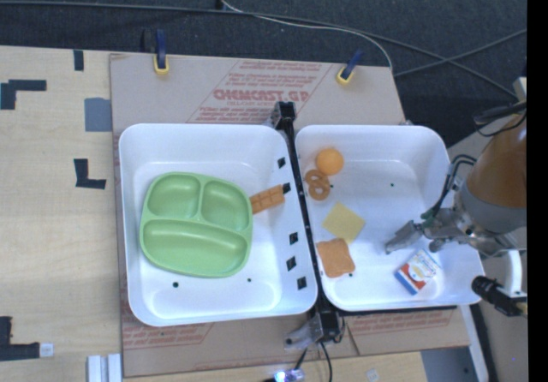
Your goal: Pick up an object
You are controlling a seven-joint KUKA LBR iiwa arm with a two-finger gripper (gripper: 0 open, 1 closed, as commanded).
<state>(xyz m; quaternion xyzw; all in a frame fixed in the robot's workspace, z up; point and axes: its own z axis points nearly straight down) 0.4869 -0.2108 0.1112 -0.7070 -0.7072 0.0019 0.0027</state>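
Camera view: pincer (402,241) hangs low in the right bin (432,145), fingers spread wide, gripping nothing, just beside the small carton (417,272).

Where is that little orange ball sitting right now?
The orange ball lies in the right-hand bin, near its top left corner by the divider, just above a small ring-shaped pretzel and the yellow cheese slice.
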